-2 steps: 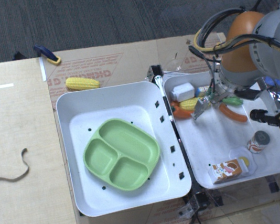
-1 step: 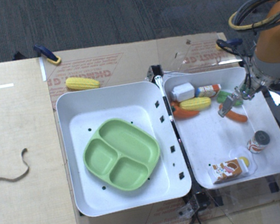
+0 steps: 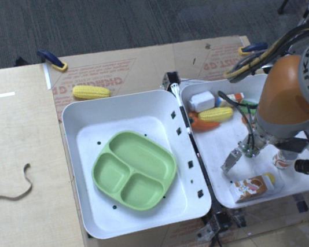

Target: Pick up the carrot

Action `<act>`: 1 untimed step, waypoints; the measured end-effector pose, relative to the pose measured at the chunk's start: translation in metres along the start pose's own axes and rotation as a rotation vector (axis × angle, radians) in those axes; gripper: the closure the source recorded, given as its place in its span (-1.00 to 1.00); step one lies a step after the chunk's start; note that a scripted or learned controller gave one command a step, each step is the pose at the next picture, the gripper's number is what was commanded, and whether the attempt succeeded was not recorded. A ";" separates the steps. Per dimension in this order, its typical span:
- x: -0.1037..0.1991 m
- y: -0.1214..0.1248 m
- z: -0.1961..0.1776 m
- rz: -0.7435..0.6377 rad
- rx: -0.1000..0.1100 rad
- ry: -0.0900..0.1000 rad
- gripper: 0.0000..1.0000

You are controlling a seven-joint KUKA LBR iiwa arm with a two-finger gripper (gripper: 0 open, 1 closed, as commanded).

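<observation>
The carrot [image 3: 201, 123] is orange and lies at the far left of the right bin [image 3: 306, 185], close to the wall it shares with the left bin. A yellow corn cob [image 3: 216, 114] lies over its upper edge and partly covers it. My gripper [image 3: 238, 157] hangs low over the middle of the right bin, nearer the camera than the carrot and a little to its right. It is apart from the carrot. The orange-banded wrist [image 3: 285, 95] hides part of the bin's right side.
A white box [image 3: 201, 101] sits behind the corn. A flat snack packet [image 3: 253, 186] lies near the bin's front wall, with a small can [image 3: 281, 160] to its right. The left bin [image 3: 93, 212] holds a green divided plate [image 3: 134, 169]. Another corn cob [image 3: 90, 91] lies on the cardboard behind.
</observation>
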State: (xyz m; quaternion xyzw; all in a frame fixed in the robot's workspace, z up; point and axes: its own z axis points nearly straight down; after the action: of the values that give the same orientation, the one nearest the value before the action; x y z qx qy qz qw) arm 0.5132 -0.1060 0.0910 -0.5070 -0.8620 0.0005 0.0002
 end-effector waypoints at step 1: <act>-0.067 -0.070 0.000 0.286 0.000 -0.001 -1.00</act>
State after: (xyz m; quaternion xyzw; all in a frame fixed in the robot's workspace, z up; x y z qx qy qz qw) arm 0.4843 -0.1985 0.0912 -0.6246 -0.7809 0.0010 -0.0004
